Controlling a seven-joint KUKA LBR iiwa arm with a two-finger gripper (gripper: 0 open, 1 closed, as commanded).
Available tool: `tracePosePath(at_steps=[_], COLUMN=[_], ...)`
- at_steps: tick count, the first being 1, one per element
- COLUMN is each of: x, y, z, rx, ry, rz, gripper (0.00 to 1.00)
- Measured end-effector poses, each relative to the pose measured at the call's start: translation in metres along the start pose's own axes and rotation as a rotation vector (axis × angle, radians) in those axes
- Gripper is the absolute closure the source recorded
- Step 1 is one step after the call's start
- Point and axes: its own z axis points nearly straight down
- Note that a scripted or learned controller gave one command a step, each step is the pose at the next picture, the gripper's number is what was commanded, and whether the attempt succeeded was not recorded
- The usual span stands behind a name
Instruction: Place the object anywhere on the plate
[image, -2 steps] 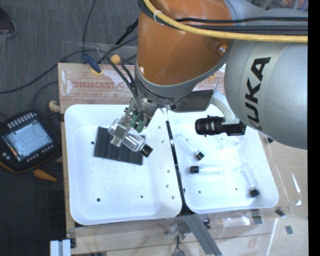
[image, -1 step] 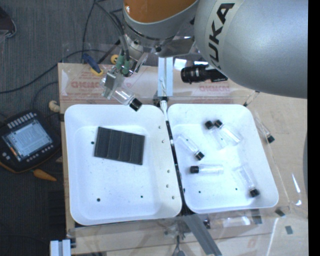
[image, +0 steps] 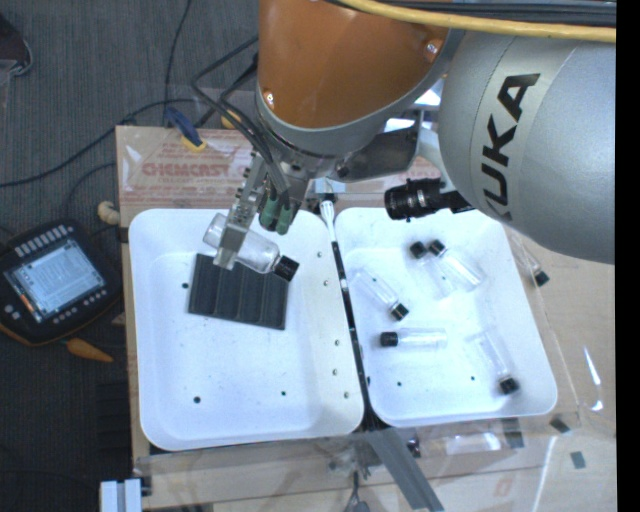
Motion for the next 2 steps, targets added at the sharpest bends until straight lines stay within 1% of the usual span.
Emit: tracePosePath(at_steps=[1,2], x=[0.025,0.025], y=[-0.009,-0.009], z=[0.000,0.070], rx=[-0.001,-0.001], ry=[-0.001,0.002], rz=[-0.389,-0.131], gripper=[1.00,1.00])
